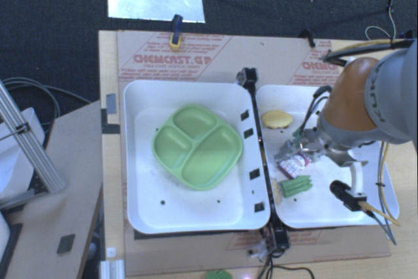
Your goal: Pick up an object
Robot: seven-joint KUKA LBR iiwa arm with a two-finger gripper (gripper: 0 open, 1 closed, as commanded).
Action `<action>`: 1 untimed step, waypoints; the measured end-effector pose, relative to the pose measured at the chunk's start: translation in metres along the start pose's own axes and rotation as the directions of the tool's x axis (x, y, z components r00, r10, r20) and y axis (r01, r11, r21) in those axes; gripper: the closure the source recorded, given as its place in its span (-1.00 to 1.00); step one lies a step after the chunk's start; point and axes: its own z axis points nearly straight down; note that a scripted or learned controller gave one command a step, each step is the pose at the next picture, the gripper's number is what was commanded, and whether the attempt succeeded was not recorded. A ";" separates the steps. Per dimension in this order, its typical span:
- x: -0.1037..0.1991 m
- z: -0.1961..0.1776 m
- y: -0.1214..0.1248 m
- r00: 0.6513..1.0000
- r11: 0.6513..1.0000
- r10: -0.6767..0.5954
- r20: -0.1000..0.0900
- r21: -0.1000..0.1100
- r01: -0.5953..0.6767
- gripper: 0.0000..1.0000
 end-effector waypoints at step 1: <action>-0.003 -0.012 0.003 1.000 1.000 0.003 0.003 -0.007 -0.003 1.00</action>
